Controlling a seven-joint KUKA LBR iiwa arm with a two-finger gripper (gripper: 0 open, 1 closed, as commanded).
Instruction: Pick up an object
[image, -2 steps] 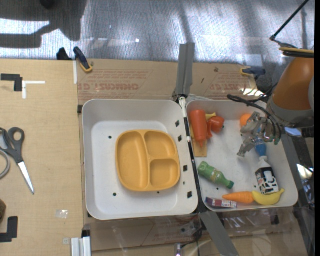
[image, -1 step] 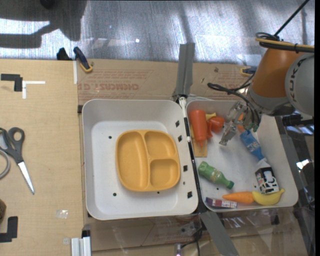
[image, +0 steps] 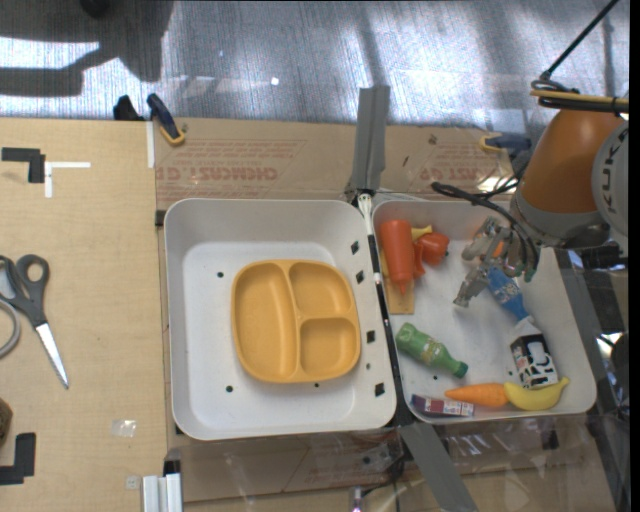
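Pincer (image: 478, 272) hangs over the right bin (image: 578, 330), fingers apart and gripping nothing, just beside a blue bottle (image: 505, 292). Nearby lie a green bottle (image: 430, 351), carrot (image: 477, 396) and banana (image: 536, 395).

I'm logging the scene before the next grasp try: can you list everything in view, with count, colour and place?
Bins: 2, white, side by side on bench.
Divided plate: 1, yellow, left bin.
Bottle: 1, green, right bin centre.
Carrot: 1, orange, right bin front.
Banana: 1, yellow, beside carrot.
Can: 1, black and white, behind banana.
Red cylinder: 1, right bin's back left.
Blue bottle: 1, by gripper.
Scissors: 1, grey, bench's left.
Gripper: 1, over right bin.
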